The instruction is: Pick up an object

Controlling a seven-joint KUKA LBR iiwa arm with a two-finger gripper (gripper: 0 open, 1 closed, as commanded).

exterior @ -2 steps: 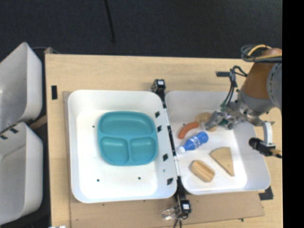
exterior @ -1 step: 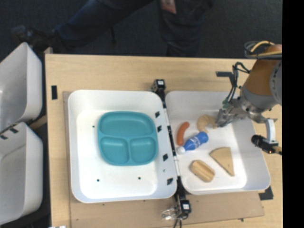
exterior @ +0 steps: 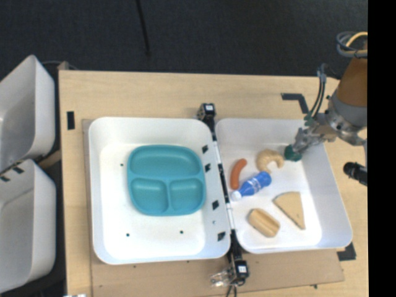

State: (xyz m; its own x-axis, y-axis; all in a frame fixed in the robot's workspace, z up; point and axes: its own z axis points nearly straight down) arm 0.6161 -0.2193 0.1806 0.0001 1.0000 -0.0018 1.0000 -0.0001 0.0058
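Desk [exterior: 154, 91] — light wood, bearing two shallow white bins side by side. Left bin [exterior: 111, 240]: one teal divided plate [exterior: 166, 179], lying flat near the middle. Right bin [exterior: 328, 209]: five loose items — a pale croissant [exterior: 269, 159] toward the far side, an orange sausage [exterior: 237, 173] near the inner wall, a small blue-and-white bottle [exterior: 252, 185] lying on its side just beside the sausage, a tan wedge [exterior: 292, 208] and a brown bread roll [exterior: 264, 222] toward the near side. Arm [exterior: 349, 98]: grey with an orange band, reaching in from the right, its gripper [exterior: 293, 152] low over the far right part of the right bin, just beside the croissant and apart from the other items. State of the jaws: cannot tell, the tip being small and dark green. Nothing is seen held. Step in hand, as judged — the approach to a grasp, with the croissant the likeliest target. Next move calls for centring over that piece, then closing on it and lifting clear of the bin wall.
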